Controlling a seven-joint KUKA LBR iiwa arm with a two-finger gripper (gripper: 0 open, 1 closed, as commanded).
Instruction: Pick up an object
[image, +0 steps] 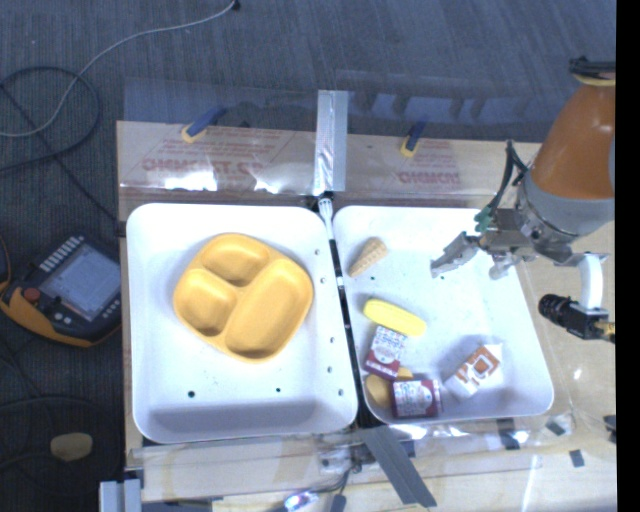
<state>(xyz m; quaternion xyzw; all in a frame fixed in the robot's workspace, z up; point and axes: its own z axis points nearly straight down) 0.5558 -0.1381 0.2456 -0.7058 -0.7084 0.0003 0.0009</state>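
My gripper (474, 260) hangs over the upper right part of the right bin (520, 300), open, with nothing between its fingers. Below and left of it in that bin lie a yellow oblong piece (393, 317), a red and white packet (385, 350), a dark red can (415, 397) and a small white and orange carton (474, 368). A tan cone-shaped piece (367, 256) rests near the bin's upper left corner. A small orange item (374, 388) peeks out beside the can.
The left bin (160, 400) holds a large yellow divided plate (242, 295). A metal strip (330, 140) runs along the divider between the bins. A handheld controller (70, 290) and cables lie on the floor at the left.
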